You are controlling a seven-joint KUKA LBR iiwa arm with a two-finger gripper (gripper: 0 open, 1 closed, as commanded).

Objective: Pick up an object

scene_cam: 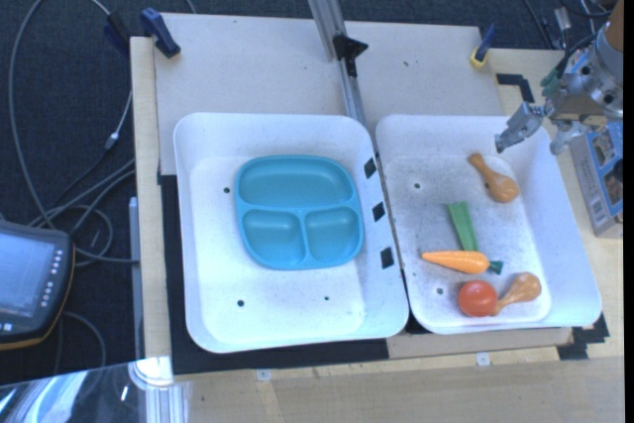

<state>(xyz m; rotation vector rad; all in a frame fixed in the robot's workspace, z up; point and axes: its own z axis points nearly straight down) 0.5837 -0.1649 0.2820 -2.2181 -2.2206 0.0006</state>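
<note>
The robot's two-finger gripper (540, 126) hangs at the upper right corner of the right-hand shallow white bin (584, 258), over the bin's far rim. Its two grey fingers are spread apart with open space between them, and nothing is caught there. The grey arm enters from the right edge of the view.

Five objects lie in the right bin, any of which could serve as the thing to pick up. Nearest the gripper, just below and to its left, lies a tan wooden skittle-shaped piece (493, 176), tilted with its round end toward the bin's right wall. Lower, near the middle of the bin, is a flat green rectangular block (461, 225). Just below it lies an orange toy carrot (457, 261) with a green stub at its right end. At the bin's near edge a round red toy tomato (476, 298) touches a second tan pear-shaped piece (519, 289).

The left-hand white bin (198, 223) holds a teal plastic plate with three compartments (295, 211).

The step in hand appears to be the approach, with nothing grasped yet. The next move would call for shifting inward over a chosen object, probably the near tan piece, aligning the fingers across its narrow neck, then descending and closing.
</note>
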